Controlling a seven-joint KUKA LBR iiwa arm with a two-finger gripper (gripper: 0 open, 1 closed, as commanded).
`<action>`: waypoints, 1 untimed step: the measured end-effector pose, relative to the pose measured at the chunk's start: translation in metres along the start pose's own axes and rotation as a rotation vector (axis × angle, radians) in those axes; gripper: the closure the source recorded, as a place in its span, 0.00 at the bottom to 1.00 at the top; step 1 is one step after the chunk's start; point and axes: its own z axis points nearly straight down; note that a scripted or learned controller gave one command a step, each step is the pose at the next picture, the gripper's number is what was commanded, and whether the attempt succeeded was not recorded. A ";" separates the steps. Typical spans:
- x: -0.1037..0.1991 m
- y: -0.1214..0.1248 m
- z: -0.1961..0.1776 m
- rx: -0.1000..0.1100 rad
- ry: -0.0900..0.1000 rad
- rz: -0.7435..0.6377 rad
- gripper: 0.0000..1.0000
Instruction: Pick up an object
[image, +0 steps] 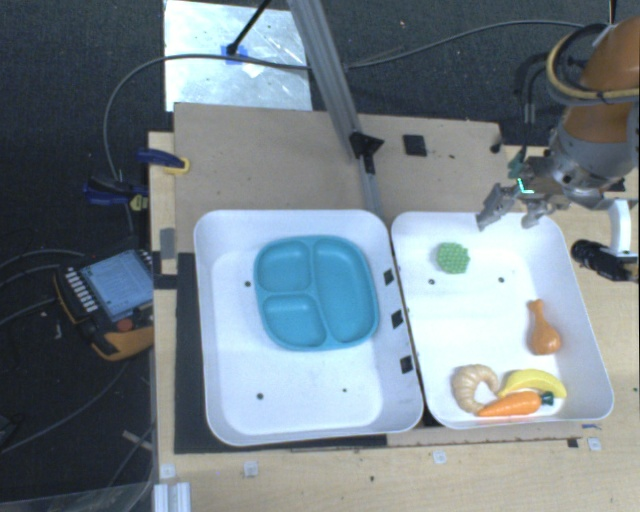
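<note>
The right bin (470, 310) holds a green broccoli floret (452, 258) near its back, an orange-brown drumstick (542, 328) at the right, and a croissant (472, 384), a banana (533, 381) and a carrot (513, 404) clustered at the front. My gripper (513, 211) hangs over the bin's back rim, up and to the right of the broccoli. Its fingers are spread apart with nothing between them.
The left bin (230, 380) holds a blue three-part plate (316, 291). A grey pole (335, 85) slants over the back of the bench. Cables and a handheld device (110, 300) lie left of the bench.
</note>
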 end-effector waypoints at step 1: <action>0.000 0.000 -0.001 -0.002 0.000 0.000 0.00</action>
